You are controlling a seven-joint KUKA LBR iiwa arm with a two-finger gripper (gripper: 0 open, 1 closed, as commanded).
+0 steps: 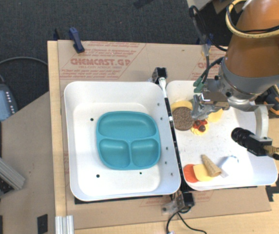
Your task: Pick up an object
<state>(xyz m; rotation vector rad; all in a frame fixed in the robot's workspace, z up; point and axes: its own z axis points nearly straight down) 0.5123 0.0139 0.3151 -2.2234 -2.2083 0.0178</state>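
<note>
My gripper (200,115) reaches down into the right bin (256,177), over its far left part. Its tips are just above a small red and yellow toy (200,127). A brown round disc (181,118) lies right beside it on the left, with a yellow piece (180,104) behind that. Another yellow piece (215,114) peeks out on the gripper's right. Nothing shows between the fingers.
The left bin (78,130) holds a teal divided plate (127,140). At the right bin's near edge lie an orange and yellow flat piece (195,173), a tan cone (211,165) and a small pale blue scrap (227,162). A black divider runs between the bins.
</note>
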